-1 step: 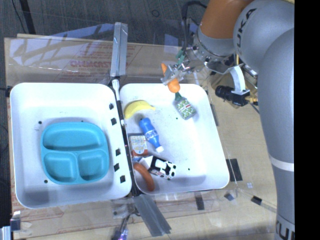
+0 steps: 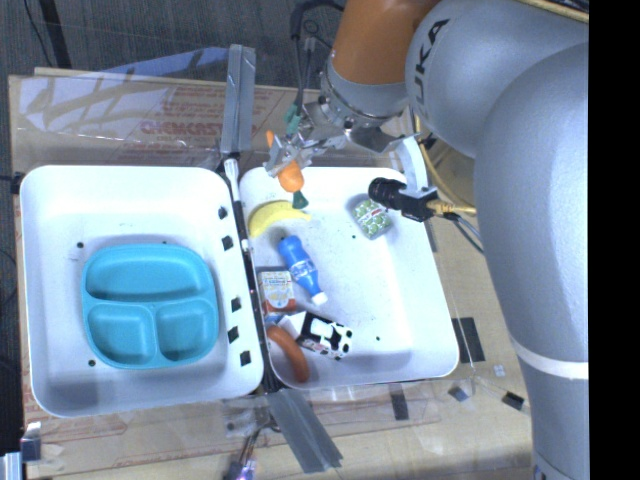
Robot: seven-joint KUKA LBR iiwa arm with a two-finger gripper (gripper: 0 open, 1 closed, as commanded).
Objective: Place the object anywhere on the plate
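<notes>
Small orange carrot-like object at the right bin's far-left corner; blue three-compartment plate in the left bin.

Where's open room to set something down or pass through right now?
Free: the blue plate's three compartments, and the white floor around it in the left bin. The right bin is bare along its right side. Crowded: its left edge, from banana and blue bottle to toy cow.

Arm: partial "KUKA" lettering on the grey housing just right of its orange band. Faded reddish print on board left of arm, unreadable.
</notes>
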